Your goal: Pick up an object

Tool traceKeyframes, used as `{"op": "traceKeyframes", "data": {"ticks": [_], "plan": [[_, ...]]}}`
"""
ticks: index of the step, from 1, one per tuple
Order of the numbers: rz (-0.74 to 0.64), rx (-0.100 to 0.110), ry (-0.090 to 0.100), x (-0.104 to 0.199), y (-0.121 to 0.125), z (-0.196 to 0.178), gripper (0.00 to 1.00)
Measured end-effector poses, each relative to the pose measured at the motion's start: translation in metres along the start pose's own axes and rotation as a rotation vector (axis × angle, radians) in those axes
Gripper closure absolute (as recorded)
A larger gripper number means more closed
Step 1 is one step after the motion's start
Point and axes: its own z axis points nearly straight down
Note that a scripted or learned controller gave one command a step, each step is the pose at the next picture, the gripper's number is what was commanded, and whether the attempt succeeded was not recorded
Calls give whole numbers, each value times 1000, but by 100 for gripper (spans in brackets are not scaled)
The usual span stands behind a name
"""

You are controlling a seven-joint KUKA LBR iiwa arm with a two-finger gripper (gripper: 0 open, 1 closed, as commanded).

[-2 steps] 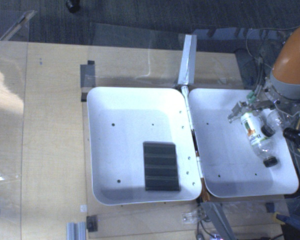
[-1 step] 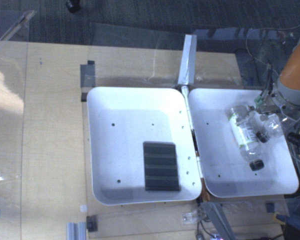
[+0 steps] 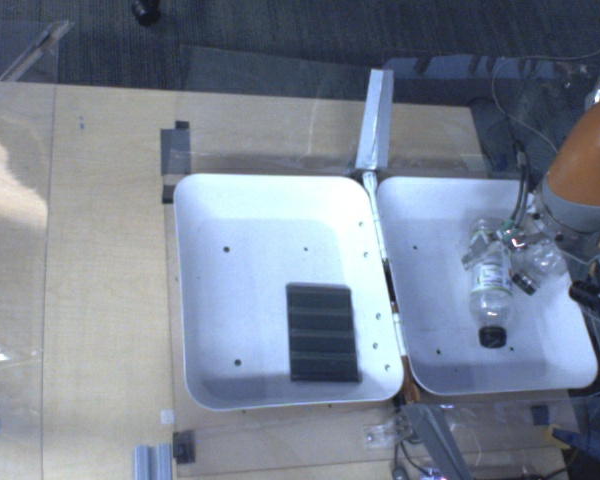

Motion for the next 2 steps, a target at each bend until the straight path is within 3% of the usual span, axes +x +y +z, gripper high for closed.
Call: {"op": "traceKeyframes", "data": {"ticks": [1,2], "plan": [[-21,-10,-7,-3,20,5,0],[-57,11,0,-19,46,12,0]]}}
